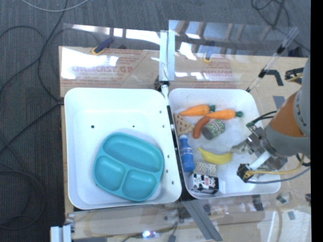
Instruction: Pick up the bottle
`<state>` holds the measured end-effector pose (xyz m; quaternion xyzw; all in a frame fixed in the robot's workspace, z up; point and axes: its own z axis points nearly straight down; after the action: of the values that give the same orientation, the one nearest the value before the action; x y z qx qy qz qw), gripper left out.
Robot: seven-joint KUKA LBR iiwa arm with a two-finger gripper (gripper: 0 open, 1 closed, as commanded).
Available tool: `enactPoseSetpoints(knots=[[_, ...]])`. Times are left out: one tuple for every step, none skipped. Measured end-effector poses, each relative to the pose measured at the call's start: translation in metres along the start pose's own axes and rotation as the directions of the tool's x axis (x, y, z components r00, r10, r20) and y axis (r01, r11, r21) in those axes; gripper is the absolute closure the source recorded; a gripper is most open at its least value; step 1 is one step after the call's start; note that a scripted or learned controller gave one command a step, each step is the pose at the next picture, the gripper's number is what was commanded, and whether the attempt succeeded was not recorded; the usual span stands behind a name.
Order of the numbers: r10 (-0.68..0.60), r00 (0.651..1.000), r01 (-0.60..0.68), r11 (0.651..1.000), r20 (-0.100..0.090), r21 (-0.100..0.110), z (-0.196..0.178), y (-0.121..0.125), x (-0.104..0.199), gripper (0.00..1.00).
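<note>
The arm [292, 125] is reached in from the right, with the gripper [251, 158] lowered over the right bin [252, 101]; its state cannot be told. The bottle [186, 154] is lain at that bin's left wall

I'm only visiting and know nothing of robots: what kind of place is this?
Probably a robotics lab test bench. A robot arm reaches over two white bins, one holding toy food and a blue bottle, and loose cables trail over the carpet.
</note>
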<state>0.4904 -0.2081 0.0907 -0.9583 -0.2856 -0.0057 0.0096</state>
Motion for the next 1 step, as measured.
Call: enactPoseSetpoints(knots=[[0.254,0.967,-0.254,0.967,0.021,-0.015,-0.0323,-0.0753,0.0391,0.0]])
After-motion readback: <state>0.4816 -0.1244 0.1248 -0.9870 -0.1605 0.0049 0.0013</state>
